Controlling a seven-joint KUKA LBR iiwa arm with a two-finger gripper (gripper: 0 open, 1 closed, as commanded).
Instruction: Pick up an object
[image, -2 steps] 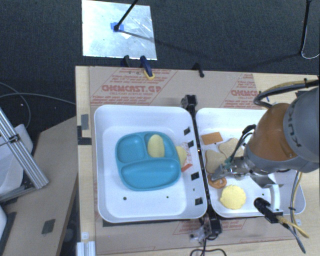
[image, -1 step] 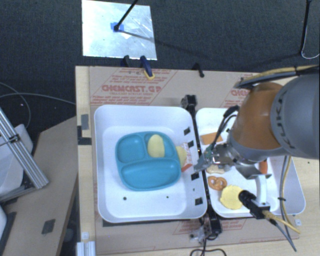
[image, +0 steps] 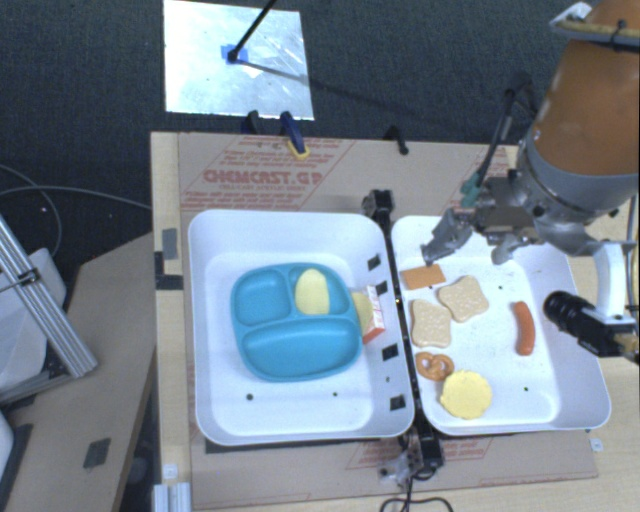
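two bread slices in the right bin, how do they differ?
The upper bread slice lies tilted, nearer the hot dog; the lower bread slice sits straighter, just above the pretzel. The upper one looks slightly wider, the lower one narrower and taller. Both are pale tan, flat, and almost touching each other.

Both white bins (image: 300, 425) appear smooth moulded plastic with a slight sheen. The blue divided plate (image: 290, 325) is glossy plastic. The bench top (image: 270, 175) looks like matt printed cardboard. A crinkled reflective foil sheet (image: 238, 60) lies on dark, rough carpet (image: 70, 90). The arm's orange band (image: 595, 95) is smooth.
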